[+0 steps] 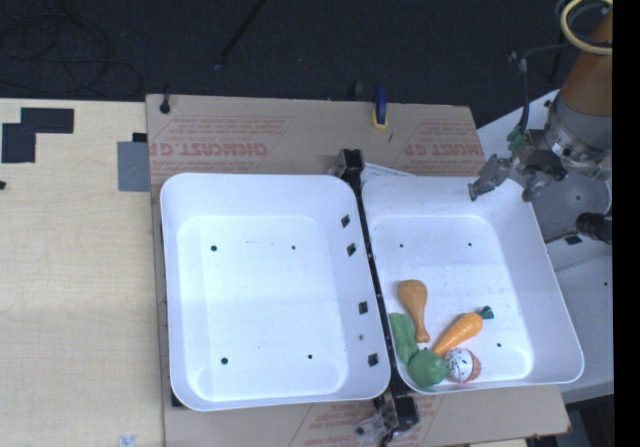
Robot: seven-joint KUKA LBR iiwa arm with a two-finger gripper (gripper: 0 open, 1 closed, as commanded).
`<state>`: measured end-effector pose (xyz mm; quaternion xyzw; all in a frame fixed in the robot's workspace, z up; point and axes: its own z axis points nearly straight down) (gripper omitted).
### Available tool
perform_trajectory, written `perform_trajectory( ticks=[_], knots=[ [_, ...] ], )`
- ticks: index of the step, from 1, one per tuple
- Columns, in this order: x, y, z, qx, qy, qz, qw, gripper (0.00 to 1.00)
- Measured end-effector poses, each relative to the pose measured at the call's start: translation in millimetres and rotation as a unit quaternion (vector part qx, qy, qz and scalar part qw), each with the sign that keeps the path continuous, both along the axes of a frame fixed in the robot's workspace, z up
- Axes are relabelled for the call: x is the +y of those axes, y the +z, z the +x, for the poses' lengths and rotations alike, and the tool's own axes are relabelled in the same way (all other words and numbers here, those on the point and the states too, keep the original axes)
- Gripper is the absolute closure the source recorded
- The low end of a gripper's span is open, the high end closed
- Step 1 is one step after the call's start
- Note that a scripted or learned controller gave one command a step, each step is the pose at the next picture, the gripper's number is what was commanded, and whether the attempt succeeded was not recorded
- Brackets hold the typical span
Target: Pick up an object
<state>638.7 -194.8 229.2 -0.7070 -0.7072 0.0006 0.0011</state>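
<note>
Four toys are seen at the right bin's [520,235] near edge: one green piece [425,367], one round ball [461,366], one carrot [460,331], one drumstick [414,306]. Beyond, the jaws [505,180] are spread, gripping nothing.

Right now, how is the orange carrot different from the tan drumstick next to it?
The carrot is bright orange with a small green tip at its upper right end, while the drumstick is a duller tan-orange with no green. The carrot lies slanted, tip up to the right; the drumstick lies nearly straight up and down in the picture, fat end on top. Both are toy foods lying in the right bin, near its front.
</note>
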Motion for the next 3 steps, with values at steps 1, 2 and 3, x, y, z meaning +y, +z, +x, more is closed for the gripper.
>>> perform_trajectory(
  ticks=[1, 2, 3],
  knots=[
    [49.8, 107.9, 6.0, -0.003, 0.002, -0.0004, 1.0000, 0.00],
    [48.2, 112.5, 5.5, 0.000, 0.003, -0.0010, 1.0000, 1.00],
    [-22.4, 87.7, 4.3, 0.001, -0.002, -0.0013, 1.0000, 1.00]
  ],
)
